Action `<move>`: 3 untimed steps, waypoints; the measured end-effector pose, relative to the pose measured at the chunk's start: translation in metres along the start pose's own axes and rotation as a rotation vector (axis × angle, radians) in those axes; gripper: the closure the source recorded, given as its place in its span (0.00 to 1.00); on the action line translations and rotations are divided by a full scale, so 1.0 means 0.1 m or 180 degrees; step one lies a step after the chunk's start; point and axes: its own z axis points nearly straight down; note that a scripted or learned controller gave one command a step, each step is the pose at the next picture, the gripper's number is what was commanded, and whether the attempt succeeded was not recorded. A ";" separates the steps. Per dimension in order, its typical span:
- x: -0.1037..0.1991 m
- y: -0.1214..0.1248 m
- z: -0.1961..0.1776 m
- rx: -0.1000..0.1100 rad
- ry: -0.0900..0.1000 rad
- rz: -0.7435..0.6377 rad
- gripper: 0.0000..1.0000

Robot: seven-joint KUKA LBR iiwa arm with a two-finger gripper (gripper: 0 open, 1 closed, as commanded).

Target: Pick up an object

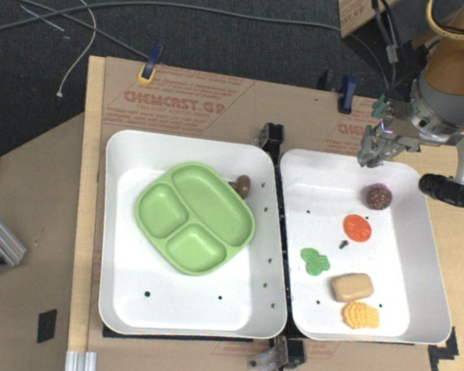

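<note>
Hanging above the far rim of the right bin (pixel 426 246), the gripper (pixel 372 158) points down from the grey and orange arm with nothing visible between its fingers, and whether they are spread or pressed together cannot be told from this slant. Below it on the right bin's floor lie a dark purple berry-like piece (pixel 378 196), an orange-red round piece (pixel 357 229), a green leafy piece (pixel 315 262), a tan bread-like block (pixel 351 287) and a yellow ridged piece (pixel 360 315) just beside the block. Across in the left bin (pixel 118 292) sits a green divided plate (pixel 196 218) with a small brown ball (pixel 241 186) touching its far edge.
</note>
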 end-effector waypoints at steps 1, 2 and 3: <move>0.58 -0.14 -0.02 0.0002 0.0002 -0.0003 1.00; 1.14 -0.30 0.01 0.0006 0.0002 -0.0002 1.00; 1.63 -0.43 0.09 0.0008 0.0000 -0.0001 1.00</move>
